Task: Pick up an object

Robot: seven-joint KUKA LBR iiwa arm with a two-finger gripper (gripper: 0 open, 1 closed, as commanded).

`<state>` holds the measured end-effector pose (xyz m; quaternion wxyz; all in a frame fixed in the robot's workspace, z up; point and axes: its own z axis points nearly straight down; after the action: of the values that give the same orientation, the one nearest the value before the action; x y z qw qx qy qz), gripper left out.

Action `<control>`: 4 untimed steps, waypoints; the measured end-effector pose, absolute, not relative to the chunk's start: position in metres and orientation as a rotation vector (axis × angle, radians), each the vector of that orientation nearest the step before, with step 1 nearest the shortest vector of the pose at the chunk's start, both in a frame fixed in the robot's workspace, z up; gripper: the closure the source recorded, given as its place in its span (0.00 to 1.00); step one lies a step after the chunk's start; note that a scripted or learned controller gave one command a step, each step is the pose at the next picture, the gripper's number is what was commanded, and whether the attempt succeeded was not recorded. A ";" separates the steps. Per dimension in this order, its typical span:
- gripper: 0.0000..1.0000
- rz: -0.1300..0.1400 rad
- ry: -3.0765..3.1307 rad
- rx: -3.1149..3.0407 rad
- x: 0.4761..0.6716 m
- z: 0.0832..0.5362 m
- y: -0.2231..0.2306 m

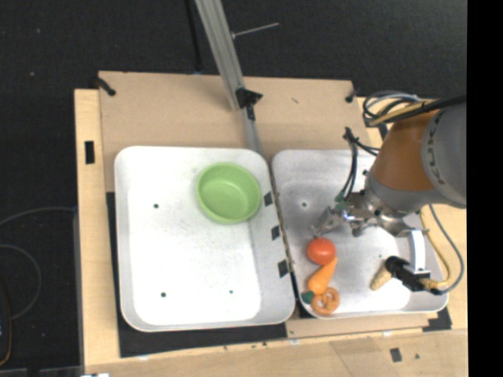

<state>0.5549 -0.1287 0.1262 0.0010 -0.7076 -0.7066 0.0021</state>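
— Where's the gripper [339,220]?
— Right bin [302,181], just above the tomato [321,250] — fingers spread, nothing between them.
— The risk?
— Tomato may roll against the carrot [321,277], spoiling the grasp.

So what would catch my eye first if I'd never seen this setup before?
Probably the green bowl, bright against the left bin, near its top right corner. Next the arm, grey with an orange band, reaching in from the right over the right bin. Just below its gripper, a red tomato, an orange carrot and an orange pretzel-like piece cluster along that bin's lower left.
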 end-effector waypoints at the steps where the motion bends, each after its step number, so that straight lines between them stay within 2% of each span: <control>1: 0.00 0.004 -2.219 -2.224 0.555 0.100 -0.130; 2: 1.00 -0.003 -2.216 -2.231 0.556 0.112 -0.131; 4: 1.00 -0.006 -2.229 -2.223 0.563 0.228 -0.138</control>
<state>0.5633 -0.1378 0.2279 -0.0034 -0.7061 -0.7081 -0.0018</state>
